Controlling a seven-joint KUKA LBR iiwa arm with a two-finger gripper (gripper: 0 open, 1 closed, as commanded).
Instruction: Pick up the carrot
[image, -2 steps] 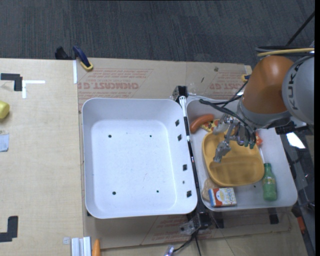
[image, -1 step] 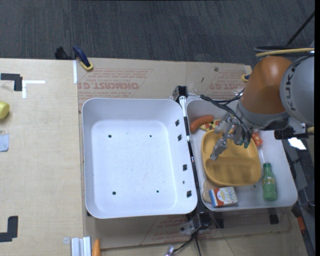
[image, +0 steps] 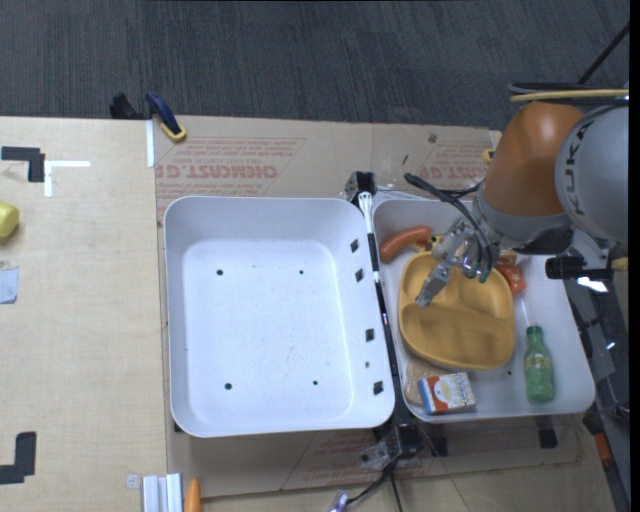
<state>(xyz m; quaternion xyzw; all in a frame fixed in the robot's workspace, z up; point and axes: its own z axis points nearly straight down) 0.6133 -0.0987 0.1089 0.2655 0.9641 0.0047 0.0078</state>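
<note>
Pincer is spread wide, holding nothing, hovering over the yellow plate. Carrot lies just up-left of it, long axis roughly left-right, slightly tilted.

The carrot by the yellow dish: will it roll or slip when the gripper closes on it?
Likely yes: the carrot looks rounded and smooth, so it may roll. It lies beside the yellow dish, near the right bin's wall, perhaps limiting finger room.

carrot mostly hidden behind the arm, small box label unreadable
</note>
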